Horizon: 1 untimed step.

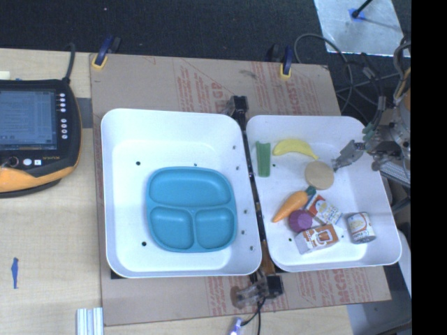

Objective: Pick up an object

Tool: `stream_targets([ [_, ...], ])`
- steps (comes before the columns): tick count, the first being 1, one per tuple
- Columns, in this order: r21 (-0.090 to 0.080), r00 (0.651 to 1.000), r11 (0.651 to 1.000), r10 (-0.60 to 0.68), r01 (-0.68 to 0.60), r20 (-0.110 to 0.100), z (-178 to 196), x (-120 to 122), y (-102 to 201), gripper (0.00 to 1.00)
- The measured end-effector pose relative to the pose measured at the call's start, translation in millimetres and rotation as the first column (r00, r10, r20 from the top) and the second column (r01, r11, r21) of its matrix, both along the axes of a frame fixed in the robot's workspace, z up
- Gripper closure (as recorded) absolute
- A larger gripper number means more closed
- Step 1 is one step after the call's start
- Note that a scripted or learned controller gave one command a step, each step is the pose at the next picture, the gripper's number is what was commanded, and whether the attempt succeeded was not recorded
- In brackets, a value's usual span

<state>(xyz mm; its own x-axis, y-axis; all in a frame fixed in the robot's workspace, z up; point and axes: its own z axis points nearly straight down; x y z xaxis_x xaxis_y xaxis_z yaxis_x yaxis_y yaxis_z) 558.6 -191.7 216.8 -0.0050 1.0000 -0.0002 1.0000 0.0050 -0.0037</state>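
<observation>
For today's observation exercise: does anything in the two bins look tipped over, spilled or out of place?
Only the small can in the right bin stands out: it lies on its side near the front right corner. The blue tray sits flat in the left bin. Nothing looks spilled.

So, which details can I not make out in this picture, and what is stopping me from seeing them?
- Gripper, camera view: small and blurred over the right bin; whether it is open or shut cannot be told.
- Arm, camera view: cut off by the right edge.
- Can and small carton: label print too small to read.
- Purple object: partly covered by the carrot and cartons, so its shape is unclear.
- Tablet: cut by the left edge; screen text too small.
</observation>
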Motion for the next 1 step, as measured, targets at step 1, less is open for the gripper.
stream_targets([
  [1, 0.0, 1.0, 1.0, 0.0, 0.0, -0.002, -125.4, -16.1, 32.4, 0.0],
])
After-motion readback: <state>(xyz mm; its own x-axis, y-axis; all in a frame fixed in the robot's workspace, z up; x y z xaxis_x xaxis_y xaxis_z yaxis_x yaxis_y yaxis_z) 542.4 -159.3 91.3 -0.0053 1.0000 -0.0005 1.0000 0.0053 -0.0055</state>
